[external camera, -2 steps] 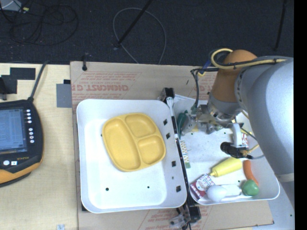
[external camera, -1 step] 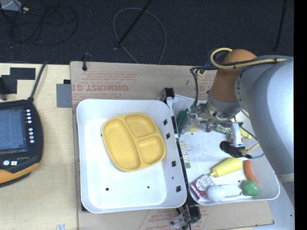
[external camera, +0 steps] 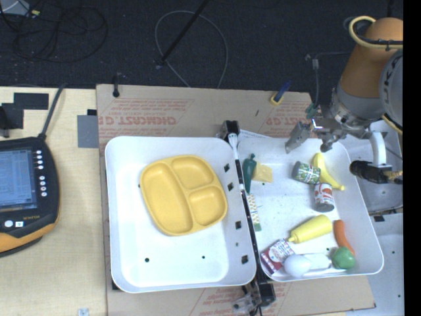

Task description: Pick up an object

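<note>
1. Banana [external camera: 327,170]: yellow, lying slantwise at the right bin's far right.
2. Green can [external camera: 306,173]: on its side, touching the banana.
3. Carrot [external camera: 343,236]: orange, near right corner.

This is a robotics lab, set up as a test bench rather than a home or kitchen. A sheet of brown cardboard [external camera: 197,114] covers the bench, and everything else sits around it. To its left lies a teach pendant [external camera: 26,189] with a screen and an orange rim. Beyond its far edge, loose cables [external camera: 191,38] trail over dark flooring. On it stand two white bins [external camera: 131,262], and toy food [external camera: 312,229] fills the right one.
</note>
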You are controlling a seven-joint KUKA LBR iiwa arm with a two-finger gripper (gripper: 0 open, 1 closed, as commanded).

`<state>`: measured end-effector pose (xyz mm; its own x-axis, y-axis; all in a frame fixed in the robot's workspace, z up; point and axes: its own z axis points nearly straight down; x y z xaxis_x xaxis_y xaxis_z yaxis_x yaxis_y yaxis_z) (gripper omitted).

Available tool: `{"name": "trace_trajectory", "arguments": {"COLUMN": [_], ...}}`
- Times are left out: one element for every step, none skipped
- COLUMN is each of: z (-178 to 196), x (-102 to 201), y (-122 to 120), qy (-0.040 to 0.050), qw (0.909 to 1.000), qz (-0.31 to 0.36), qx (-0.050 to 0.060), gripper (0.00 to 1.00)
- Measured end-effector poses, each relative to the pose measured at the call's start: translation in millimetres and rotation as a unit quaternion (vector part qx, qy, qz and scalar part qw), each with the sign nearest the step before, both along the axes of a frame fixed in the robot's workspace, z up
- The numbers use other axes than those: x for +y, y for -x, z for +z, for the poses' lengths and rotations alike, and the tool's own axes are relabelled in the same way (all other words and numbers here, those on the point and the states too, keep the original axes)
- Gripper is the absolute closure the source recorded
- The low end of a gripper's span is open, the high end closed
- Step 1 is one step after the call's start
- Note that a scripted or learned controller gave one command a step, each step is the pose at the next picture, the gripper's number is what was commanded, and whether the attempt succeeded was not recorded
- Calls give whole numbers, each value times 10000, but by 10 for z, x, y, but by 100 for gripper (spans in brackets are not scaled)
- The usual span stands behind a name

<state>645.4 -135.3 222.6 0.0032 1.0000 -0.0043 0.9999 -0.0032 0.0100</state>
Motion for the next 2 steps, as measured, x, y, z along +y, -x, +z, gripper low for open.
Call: {"name": "trace_trajectory", "arguments": {"z": [-159, -1398], "x": [-834, -727], "y": [30, 891], "qy": [0, -44], "qw": [10000, 10000], "qz": [-12, -3], "qx": [61, 87], "gripper": [0, 0]}}
